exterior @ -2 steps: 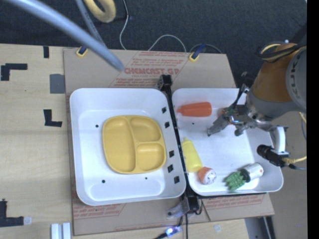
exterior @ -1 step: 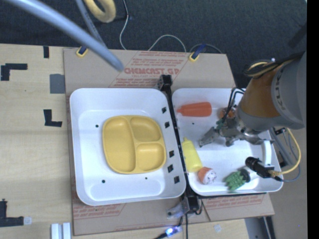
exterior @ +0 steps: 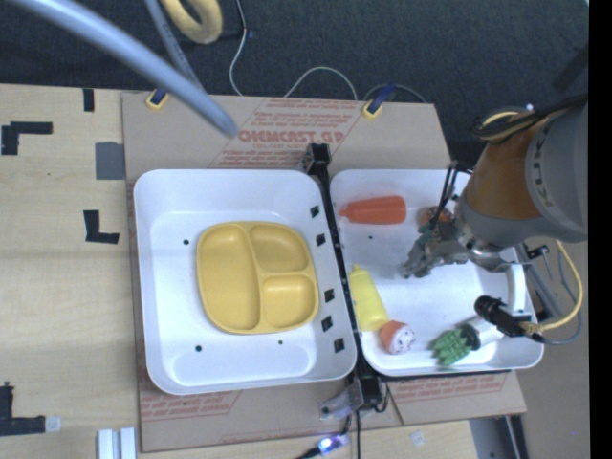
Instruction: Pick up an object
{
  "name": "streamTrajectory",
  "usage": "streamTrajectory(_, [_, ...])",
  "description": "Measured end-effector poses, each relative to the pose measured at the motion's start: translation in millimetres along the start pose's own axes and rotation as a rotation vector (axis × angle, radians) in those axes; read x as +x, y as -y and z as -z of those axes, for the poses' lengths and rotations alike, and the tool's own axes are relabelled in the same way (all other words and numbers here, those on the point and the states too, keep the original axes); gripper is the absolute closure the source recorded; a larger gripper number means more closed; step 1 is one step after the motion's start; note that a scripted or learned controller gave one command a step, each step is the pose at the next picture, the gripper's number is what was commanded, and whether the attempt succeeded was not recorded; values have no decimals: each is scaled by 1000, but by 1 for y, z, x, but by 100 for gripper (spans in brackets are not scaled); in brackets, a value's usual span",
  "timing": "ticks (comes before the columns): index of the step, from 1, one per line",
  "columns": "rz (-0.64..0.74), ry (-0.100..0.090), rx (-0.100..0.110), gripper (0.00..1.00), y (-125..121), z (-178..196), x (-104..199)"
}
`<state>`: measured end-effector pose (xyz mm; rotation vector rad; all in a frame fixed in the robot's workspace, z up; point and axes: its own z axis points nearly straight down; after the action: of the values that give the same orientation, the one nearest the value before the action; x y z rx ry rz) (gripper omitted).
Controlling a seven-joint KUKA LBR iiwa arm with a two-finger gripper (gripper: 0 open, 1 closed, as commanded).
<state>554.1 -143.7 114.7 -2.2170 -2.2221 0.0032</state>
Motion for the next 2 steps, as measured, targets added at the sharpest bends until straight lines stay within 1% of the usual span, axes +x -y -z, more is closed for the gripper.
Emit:
streamTrajectory(1, [-1, 2, -8, 100, 2, 63, 2])
streamTrajectory(2, [0, 2, -7, 100, -6, 108, 4])
